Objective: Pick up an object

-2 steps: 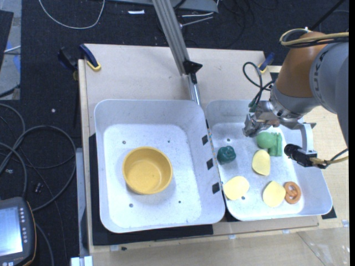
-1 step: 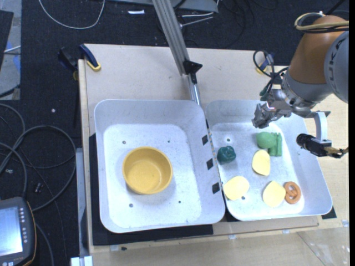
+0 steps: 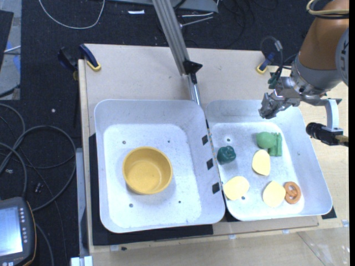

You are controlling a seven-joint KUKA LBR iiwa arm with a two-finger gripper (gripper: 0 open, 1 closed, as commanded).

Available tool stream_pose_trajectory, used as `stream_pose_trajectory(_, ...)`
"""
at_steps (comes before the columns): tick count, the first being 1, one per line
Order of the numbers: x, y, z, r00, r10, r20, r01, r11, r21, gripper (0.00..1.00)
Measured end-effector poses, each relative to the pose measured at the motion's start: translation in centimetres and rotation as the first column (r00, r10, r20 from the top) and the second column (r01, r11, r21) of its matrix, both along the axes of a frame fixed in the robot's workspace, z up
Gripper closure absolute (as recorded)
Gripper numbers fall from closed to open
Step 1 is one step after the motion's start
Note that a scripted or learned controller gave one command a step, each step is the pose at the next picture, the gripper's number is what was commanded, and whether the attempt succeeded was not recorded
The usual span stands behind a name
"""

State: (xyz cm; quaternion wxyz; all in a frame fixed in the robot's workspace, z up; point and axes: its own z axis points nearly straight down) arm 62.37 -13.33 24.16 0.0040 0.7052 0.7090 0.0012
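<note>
Several small toys lie below the gripper (image 3: pixel 268 110), grip state unclear; the green block (image 3: pixel 270 142) looks light, rigid, pinchable across its sides.

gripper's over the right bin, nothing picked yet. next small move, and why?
Probably a short move toward the camera and down, onto the light green object. The gripper hovers above the right bin's far edge, and that object is the nearest item to it. It also lies apart from the dark green piece and the yellow pieces, so there is room around it.
</note>
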Motion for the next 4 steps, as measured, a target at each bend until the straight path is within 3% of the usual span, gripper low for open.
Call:
stream_pose_trajectory(2,3.1,12.2,-1.5,1.0,0.007,-0.006,-0.007,1.0,0.004,1.0)
stream_pose_trajectory(4,3.6,22.6,-1.7,1.0,0.007,-0.006,-0.007,1.0,0.004,1.0)
